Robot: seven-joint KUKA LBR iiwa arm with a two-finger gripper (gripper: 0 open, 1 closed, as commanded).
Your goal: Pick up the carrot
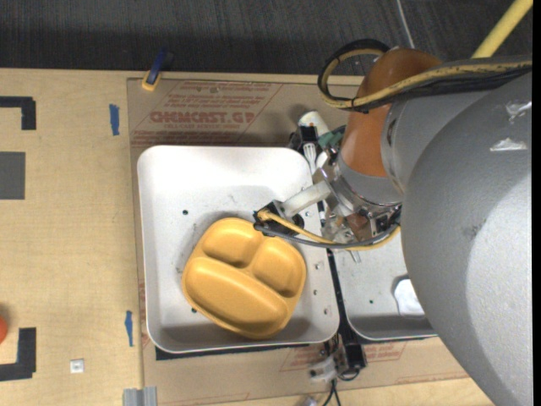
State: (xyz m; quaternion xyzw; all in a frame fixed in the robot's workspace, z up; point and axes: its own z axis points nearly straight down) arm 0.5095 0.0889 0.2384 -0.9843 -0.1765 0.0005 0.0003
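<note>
Carrot, pose and place cannot be told

Floor (211,15) — dark grey carpet, across the far side. Bench (68,252) — pale wood top, evenly lit. Cardboard sheet (211,112) with red print, flat on the bench right of centre. Black bracket marks (30,117) and a grey square (10,176) at the left; blue tape strips (114,118) by the sheet's left edge.

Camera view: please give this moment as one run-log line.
claw: over the wall between bins | shallow white left bin: holds large yellow lobed object | shallow white right bin: under grey arm
</note>
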